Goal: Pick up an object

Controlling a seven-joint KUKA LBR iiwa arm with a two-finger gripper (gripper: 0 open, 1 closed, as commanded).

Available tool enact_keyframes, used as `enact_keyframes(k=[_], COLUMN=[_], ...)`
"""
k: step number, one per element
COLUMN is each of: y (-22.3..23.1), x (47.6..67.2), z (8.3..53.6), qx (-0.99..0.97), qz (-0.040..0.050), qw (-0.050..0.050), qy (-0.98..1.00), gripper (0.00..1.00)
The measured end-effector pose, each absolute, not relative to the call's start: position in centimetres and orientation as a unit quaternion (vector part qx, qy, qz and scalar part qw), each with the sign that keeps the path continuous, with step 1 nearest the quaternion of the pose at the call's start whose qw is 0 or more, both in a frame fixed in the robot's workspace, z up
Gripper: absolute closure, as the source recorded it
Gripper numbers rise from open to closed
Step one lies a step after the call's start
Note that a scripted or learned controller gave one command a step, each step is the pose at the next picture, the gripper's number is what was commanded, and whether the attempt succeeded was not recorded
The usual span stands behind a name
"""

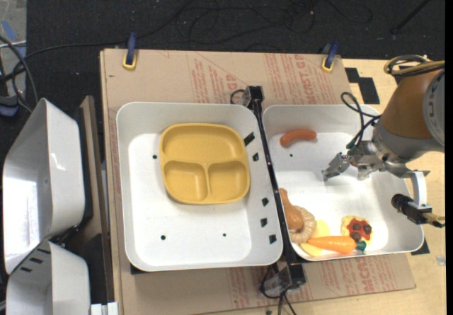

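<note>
Right now the likeliest pick looks like the sausage (298, 137), a small reddish-orange link lying in the upper part of the right bin (396, 197), close to the divider between the two bins. Its long axis runs nearly left to right across the frame, with a slight upward curl at the right end. From there, look to the right and a little lower: the gripper (336, 170) hangs over the bare white floor of that same bin, tips pointing toward the left of the frame. So the sausage lies up and to the left of the tool, near but clearly apart, nothing between them. I can't make out whether the fingers are spread or closed at this size; nothing is visibly caught in them. My read is that the approach needs a short shift up-left, and a grasp across the link's short width would suit its lie. Further out, along the lower edge of the right bin, sits a cluster: a croissant-like pastry (295, 217), a carrot (331, 243) lying roughly left to right, and a small yellow and red toy (356, 227). Over in the left bin (141, 236) rests a yellow divided plate (205, 163), well apart from the arm.
</note>
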State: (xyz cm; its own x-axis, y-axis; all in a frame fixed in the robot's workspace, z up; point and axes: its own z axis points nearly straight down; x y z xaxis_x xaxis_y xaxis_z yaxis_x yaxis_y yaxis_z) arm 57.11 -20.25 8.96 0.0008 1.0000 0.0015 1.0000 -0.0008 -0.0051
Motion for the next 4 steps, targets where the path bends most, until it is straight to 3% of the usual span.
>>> enact_keyframes(k=[1,4], y=[-20.3,-20.5], x=[57.3,57.4], z=[10.3,26.2], qx=[-0.707,-0.706], qz=[-0.0003,-0.0014], qw=[-0.001,-0.004], qy=[-0.707,-0.708], gripper=[1.0,1.0])
